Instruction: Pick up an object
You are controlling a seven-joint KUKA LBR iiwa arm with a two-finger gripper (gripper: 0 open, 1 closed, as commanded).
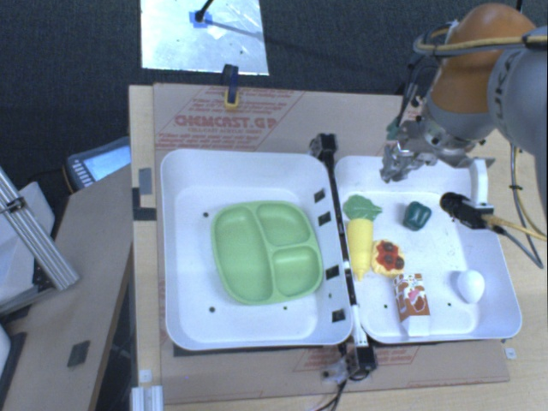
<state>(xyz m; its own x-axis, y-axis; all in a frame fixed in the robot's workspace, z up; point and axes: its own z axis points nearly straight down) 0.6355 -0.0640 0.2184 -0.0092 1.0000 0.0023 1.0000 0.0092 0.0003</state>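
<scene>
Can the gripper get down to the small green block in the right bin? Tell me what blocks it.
Probably yes. The gripper hangs over the right bin, and the green block lies apart from its neighbours, open from above.

Left bin (184, 229) holds a green divided plate (261, 251). Right bin (497, 302): corn cob (360, 238) at 9 o'clock, teal block (417, 215) at centre, pizza slice (388, 258), carton (412, 302) at 6 o'clock, white egg (469, 285) at 4 o'clock. Gripper (396, 168) hangs at 11 o'clock.

Arm (505, 67) enters from the right, orange band above the wrist, bent downward. Gripper (396, 168) points down and left; state of its tips not discernible.
</scene>
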